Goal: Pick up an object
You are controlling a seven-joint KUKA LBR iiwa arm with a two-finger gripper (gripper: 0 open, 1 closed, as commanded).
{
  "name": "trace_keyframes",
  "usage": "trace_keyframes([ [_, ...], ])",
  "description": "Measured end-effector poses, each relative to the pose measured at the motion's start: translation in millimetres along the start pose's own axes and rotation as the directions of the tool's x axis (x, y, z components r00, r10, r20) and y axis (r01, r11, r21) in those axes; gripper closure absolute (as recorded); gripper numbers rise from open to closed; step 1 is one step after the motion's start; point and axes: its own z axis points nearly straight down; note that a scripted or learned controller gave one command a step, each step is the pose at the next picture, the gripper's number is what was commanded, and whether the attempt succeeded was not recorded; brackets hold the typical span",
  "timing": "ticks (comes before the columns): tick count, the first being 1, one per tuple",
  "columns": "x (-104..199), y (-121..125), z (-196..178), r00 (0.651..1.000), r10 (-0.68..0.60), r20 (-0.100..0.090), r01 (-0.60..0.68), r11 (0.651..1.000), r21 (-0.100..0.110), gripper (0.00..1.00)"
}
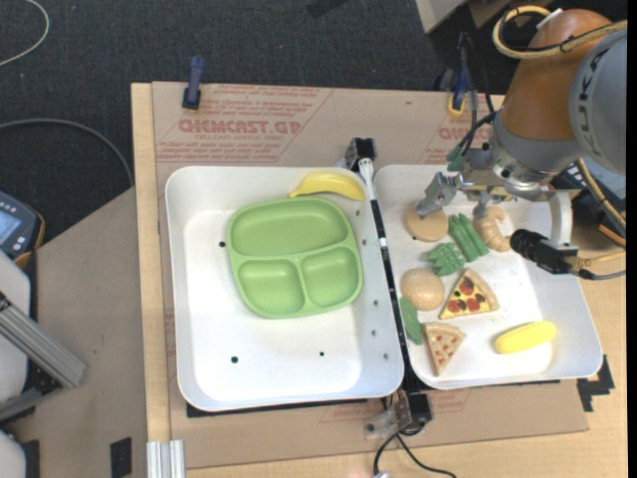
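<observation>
Camera view looks down on the bench (149, 267) with two white bins side by side, and the claw (468, 199) hangs low over the far end of the right bin (582, 352), reaching in from the right. Whether it is spread or pressed together I cannot tell, since the metal parts there run together with the food toys underneath; nothing can be made out pinched in it. Right under and touching distance from it lie a tan cookie (428, 227) on its left side, a knobbly beige piece (490, 230) on its right, and a green bean pod (466, 237) just nearer the camera. Further toward the camera from the claw sit a second green piece (445, 259), a round bread roll (422, 289), a pizza slice (470, 297), a smaller pizza slice (444, 345) and a yellow lemon-like piece (525, 338). Well off to the claw's left, in the left bin (199, 366), rests a green divided plate (294, 257) with a banana (328, 185) at its far edge. The step in hand looks like settling onto a target among the crowded toys. The next move calls for a clean drop onto one piece, likely the cookie or bean pod, a firm close, then a straight lift without snagging the neighbours.
</observation>
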Motion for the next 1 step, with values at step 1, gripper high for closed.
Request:
trace_keyframes([
  [1, -21.9, -56.1, 102.1, 1.000, 0.014, 0.003, -0.014, 1.000, -0.010, 0.00],
])
